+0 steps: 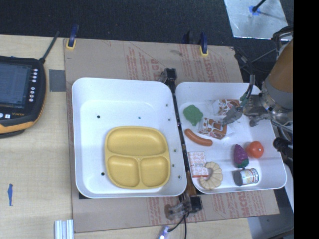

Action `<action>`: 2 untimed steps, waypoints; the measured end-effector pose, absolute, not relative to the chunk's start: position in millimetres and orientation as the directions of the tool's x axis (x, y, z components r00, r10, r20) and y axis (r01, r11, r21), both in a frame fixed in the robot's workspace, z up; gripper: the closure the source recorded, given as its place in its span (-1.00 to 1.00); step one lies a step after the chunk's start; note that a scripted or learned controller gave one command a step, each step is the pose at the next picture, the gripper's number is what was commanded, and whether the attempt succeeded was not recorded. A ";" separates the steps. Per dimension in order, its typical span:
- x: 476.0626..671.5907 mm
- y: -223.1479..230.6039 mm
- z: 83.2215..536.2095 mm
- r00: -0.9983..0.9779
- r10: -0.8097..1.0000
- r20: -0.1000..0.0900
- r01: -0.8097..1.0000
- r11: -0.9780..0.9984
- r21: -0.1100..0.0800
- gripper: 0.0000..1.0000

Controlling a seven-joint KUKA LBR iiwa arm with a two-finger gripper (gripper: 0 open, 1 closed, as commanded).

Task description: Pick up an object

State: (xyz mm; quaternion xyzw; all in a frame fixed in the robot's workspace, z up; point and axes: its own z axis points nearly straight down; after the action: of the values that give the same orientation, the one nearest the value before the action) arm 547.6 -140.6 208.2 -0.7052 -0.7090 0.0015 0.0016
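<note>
The right bin (279,183) holds several small objects. Among them are a green broccoli piece (193,114), a hot dog (198,137), a purple eggplant (240,155) and a red tomato (255,149). A small can (246,176) and a round bagel (213,176) lie near the front, beside a red-and-white packet (198,163). Two more printed packets (214,127) (227,105) lie near the bin's middle. My gripper (243,117) hangs over the bin's right part, open, with bare bin floor between its fingers. One fingertip (232,115) sits close to the packets.
The left bin (84,98) holds a yellow divided plate (138,157). A teach pendant (17,93) lies on the bench at the far left. Clamps and cables sit at the seam between the bins, back (169,75) and front (182,208).
</note>
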 end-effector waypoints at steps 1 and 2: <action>522.7 -189.6 91.0 -0.005 1.000 0.000 1.000 0.005 -0.005 -1.00; 504.2 -199.0 91.4 -0.005 1.000 0.001 1.000 0.005 -0.005 -1.00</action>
State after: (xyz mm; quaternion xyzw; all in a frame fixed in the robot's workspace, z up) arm 504.2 -199.0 91.4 -0.7052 -0.7090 0.0015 0.0019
